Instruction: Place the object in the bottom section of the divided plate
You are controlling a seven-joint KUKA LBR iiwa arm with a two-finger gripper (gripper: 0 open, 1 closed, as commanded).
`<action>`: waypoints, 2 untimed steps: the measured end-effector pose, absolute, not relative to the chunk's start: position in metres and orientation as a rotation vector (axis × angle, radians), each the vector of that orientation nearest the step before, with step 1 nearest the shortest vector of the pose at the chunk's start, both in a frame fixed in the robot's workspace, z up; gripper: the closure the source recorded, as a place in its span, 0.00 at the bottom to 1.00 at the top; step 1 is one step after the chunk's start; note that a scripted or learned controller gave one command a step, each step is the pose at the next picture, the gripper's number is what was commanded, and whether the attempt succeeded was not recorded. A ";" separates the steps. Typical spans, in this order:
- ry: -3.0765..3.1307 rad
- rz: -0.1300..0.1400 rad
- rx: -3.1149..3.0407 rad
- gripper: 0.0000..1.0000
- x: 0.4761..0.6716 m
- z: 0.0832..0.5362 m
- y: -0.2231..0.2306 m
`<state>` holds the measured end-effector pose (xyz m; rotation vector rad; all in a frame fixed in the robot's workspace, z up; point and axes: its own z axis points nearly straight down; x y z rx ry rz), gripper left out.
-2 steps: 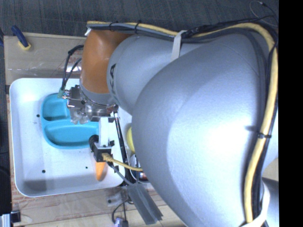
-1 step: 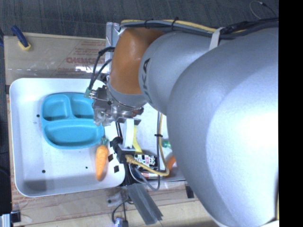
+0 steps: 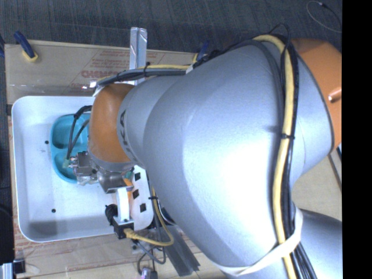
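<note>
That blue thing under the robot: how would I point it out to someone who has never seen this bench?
Start at the white bin on the left of the bench. In its upper half, tucked partly beneath the arm's orange band, sits the blue plate. It is the single bright turquoise, rounded shape against the bin's plain white floor.
</note>
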<state>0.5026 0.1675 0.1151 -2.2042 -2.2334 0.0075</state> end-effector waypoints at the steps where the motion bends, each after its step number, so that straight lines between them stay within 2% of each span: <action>1: -2.131 0.000 -2.298 1.00 0.476 0.091 0.107; 2: -1.549 0.016 -2.728 1.00 0.478 0.188 0.075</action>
